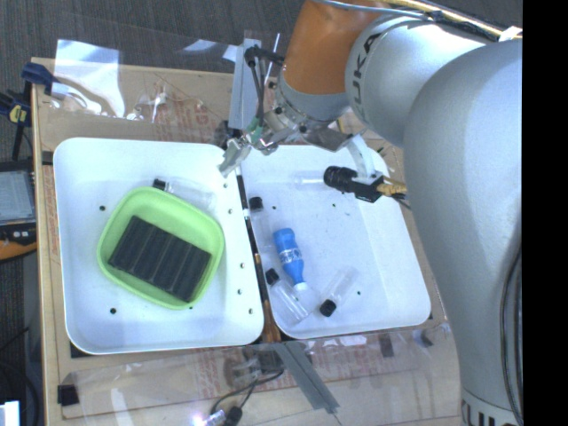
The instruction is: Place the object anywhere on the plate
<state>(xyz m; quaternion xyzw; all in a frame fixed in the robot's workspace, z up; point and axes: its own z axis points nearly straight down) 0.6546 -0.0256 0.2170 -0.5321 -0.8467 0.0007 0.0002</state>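
At the upper middle of the frame, over the top end of the wall between the two white bins, hangs the hand (234, 155); whether it is apart or together I cannot tell. The left bin (80, 313) holds the green plate (182, 211), with a black ribbed slab (160, 257) lying flat on it, set at a slant. A clear vial (180, 185) lies beside the plate's upper rim. The right bin (382, 264) holds a blue bottle (287, 248) and two more capped vials (337, 291) near it.
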